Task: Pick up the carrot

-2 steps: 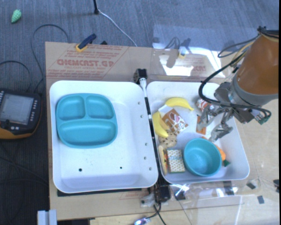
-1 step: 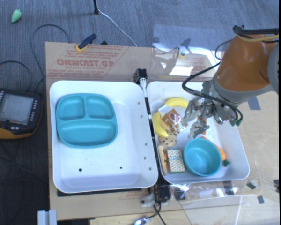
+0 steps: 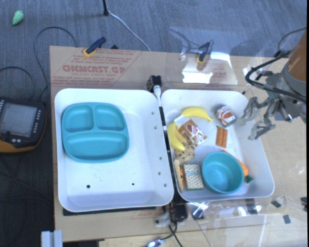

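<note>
Our arm's look

We see our grey metal gripper [image 3: 259,118] with thin silvery fingers, black cables looping above, an orange band.

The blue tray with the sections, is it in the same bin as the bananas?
No, the blue sectioned tray lies in the left bin, while the bananas lie in the right bin.

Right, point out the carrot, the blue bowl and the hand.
carrot [image 3: 241,167], camera view, on the orange strip showing beside the bowl's right rim.
blue bowl [image 3: 222,173], camera view, on its inside floor.
hand [image 3: 258,118], camera view, midway between its fingertips.
</note>
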